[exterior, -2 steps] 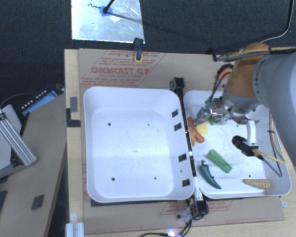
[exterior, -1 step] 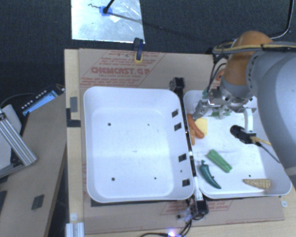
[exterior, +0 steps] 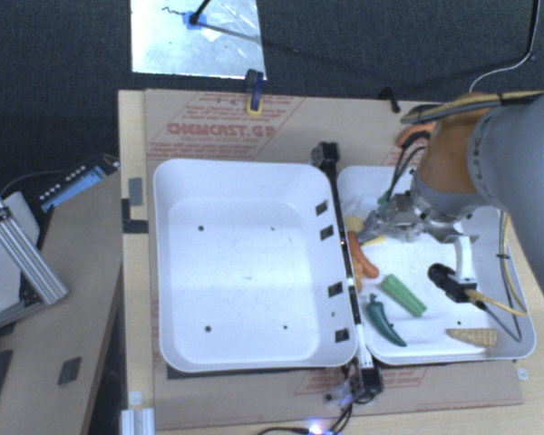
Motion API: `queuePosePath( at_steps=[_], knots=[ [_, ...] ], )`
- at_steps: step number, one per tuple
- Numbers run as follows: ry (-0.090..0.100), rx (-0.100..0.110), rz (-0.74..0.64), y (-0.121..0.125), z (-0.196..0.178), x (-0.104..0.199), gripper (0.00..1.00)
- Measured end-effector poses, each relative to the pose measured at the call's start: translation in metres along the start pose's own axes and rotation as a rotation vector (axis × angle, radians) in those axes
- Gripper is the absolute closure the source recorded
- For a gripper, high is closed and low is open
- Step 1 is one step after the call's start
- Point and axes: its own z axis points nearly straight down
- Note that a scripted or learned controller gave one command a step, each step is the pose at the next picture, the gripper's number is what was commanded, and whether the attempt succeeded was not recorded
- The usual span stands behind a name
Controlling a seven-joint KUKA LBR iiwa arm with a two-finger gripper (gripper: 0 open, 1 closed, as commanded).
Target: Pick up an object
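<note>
My gripper [exterior: 378, 224] hangs low over the left part of the right bin [exterior: 508, 284], reaching in from the right under the grey arm with its orange band. Just below it and to the left, an orange carrot-shaped piece [exterior: 364, 257] lies against the bin's left wall. A light green block [exterior: 404, 294] lies further toward the front. A dark green pepper [exterior: 384, 323] sits at the front left corner. A tan wedge [exterior: 472, 337] rests near the front right. Nothing is seen held in the gripper.
The left bin [exterior: 177, 243] is bordered by a black-clipped divider [exterior: 338, 243] between the two bins. A black fitting with a yellow cable [exterior: 453, 284] hangs from the arm over the right bin. Cardboard [exterior: 218, 125] lies under both bins.
</note>
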Motion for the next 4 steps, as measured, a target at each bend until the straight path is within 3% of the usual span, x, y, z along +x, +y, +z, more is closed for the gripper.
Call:
queuePosePath(
  at_steps=[1, 2, 3, 4],
  knots=[
    [0.002, -0.004, -0.003, 0.003, -0.011, 0.001, 1.0],
    [0.006, -0.018, -0.015, 0.069, -0.137, 0.068, 1.0],
    [0.007, -0.011, -0.012, 0.065, -0.227, 0.111, 1.0],
    [0.006, -0.005, -0.01, 0.064, -0.287, 0.17, 1.0]
  ],
)
